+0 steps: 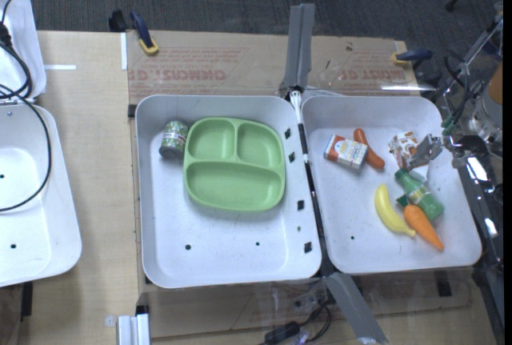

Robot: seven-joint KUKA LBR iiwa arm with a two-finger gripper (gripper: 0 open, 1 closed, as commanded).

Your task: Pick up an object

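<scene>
The right bin (352, 243) holds several small items. Toward the back lie an orange-and-white carton (345, 151) and a red sausage-shaped toy (369, 150). A crumpled white-and-red packet (402, 146) sits further right. A green bottle (418, 193), a yellow banana (391, 211) and an orange carrot (424, 227) are bunched near the front right. My gripper (433, 150) reaches in from the right edge, low over the bin, right beside the packet and just above the green bottle. Nothing can be seen held in it.
The left bin (160, 247) carries a green divided plate (235, 164) with a small green-labelled can (172, 138) lying to its left. A grey divider post (300, 43) rises behind the seam between the bins. Cables and arm hardware (480, 175) crowd the right bin's right rim.
</scene>
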